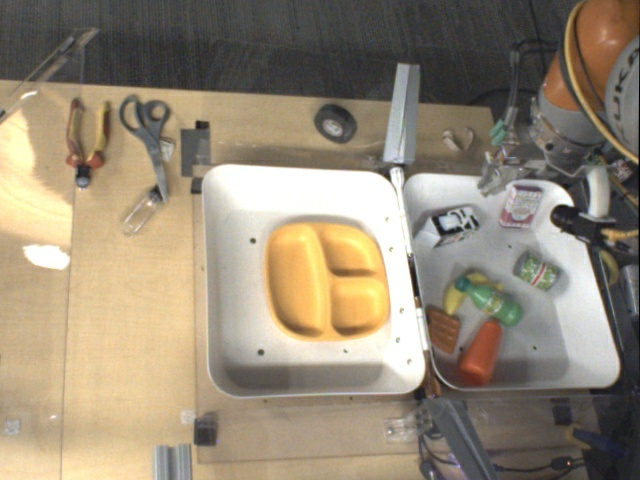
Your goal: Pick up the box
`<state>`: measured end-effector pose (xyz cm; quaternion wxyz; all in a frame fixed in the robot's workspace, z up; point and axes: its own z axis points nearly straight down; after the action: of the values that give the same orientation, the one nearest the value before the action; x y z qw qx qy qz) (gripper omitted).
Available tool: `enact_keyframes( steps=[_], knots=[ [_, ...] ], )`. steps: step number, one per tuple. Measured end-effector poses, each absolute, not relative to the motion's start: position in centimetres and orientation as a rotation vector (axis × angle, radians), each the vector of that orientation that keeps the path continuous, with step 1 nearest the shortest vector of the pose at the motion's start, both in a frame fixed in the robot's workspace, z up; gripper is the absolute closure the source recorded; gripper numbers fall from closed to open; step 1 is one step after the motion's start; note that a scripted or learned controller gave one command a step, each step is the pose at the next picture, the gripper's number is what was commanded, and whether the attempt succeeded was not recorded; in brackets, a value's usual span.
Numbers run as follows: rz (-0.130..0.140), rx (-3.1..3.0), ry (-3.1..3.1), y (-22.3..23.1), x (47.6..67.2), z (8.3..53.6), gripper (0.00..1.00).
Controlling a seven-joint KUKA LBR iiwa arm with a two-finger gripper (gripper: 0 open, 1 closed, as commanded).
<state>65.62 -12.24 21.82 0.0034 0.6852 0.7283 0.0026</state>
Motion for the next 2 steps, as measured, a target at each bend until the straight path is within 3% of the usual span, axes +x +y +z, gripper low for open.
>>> enact_keyframes(
  steps=[1, 2],
  knots=[
    [0.004, 1.81, 2.559, -17.9, 63.4, 22.4, 1.0],
    [0.003, 1.291, 2.857, -20.5, 65.7, 16.5, 1.0]
  ],
)
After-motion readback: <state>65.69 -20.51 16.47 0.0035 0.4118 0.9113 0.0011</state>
